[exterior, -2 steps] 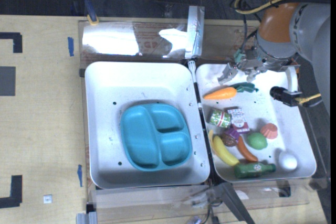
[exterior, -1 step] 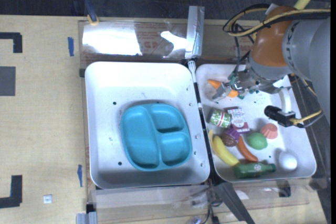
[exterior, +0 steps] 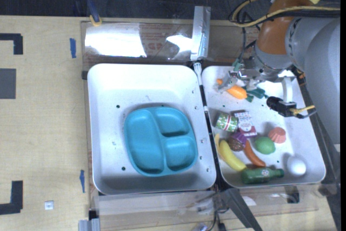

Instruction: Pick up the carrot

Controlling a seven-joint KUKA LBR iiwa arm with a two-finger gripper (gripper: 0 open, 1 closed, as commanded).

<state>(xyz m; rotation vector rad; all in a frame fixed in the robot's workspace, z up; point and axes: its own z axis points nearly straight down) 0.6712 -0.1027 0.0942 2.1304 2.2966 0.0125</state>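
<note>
Carrot (exterior: 253,153) in right bin (exterior: 316,170), ungrasped; tool (exterior: 239,77) at bin's far end, finger state indeterminable; next move requires repositioning above carrot.

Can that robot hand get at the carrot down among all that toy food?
Probably yes, but it is a tight spot. The hand sits at the far end of the right bin; the carrot lies near the front, uncovered on top, with the banana and lime close beside it.

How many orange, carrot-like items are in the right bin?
2. One small orange carrot-shaped piece lies at the far end of the right white bin, just below the gripper. One longer orange-red piece lies beside the green ball. Others may be hidden.
</note>
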